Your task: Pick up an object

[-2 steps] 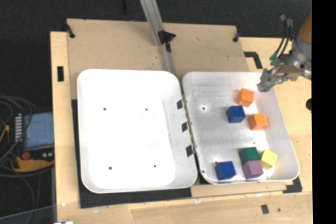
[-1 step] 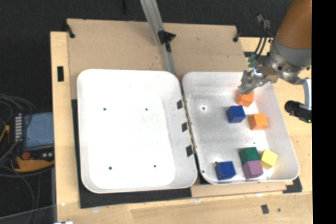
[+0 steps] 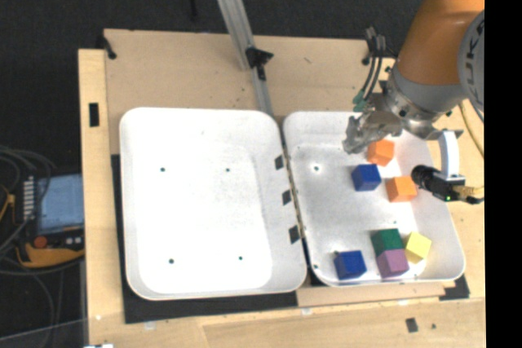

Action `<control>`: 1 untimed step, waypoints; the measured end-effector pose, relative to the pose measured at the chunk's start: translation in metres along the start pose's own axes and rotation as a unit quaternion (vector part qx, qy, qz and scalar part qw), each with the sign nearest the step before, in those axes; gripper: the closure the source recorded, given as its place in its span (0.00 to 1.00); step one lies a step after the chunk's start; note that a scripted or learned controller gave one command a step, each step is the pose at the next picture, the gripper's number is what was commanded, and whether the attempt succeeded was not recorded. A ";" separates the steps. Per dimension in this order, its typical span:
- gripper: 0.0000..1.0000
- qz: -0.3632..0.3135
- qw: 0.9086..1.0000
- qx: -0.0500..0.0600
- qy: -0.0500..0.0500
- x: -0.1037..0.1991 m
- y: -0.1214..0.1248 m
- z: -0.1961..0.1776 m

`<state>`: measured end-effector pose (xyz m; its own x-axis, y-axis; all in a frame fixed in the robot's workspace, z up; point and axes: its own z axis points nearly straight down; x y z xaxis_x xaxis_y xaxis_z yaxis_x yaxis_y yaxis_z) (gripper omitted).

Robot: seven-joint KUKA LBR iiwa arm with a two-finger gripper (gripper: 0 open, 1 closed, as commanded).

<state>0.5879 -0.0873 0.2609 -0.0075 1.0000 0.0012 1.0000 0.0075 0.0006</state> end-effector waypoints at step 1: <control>1.00 0.000 1.000 0.000 0.000 0.042 -0.010 -0.002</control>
<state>0.5781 -0.0450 0.2630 -0.0067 1.0000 0.0011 1.0000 0.0067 0.0005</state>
